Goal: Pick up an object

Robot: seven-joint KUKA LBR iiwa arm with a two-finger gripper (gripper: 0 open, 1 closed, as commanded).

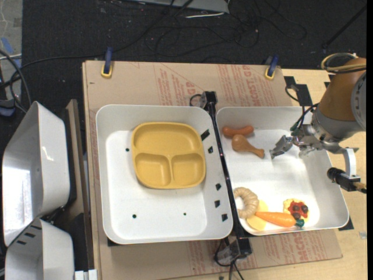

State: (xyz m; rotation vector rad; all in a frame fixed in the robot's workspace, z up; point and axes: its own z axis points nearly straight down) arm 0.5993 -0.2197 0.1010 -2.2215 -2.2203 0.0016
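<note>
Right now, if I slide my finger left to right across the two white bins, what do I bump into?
Yellow tray → drumstick → gripper.

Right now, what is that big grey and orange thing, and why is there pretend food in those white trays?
That is a robot arm, reaching in from the right. The camera looks down from above the bench. At its tip is a gripper, a two-finger hand, hovering over the right bin with nothing between its fingers. That bin holds toy food: a hot dog, a chicken drumstick, a carrot and a pizza slice. The left bin holds a yellow divided plate. The robot practises picking things up.
</note>
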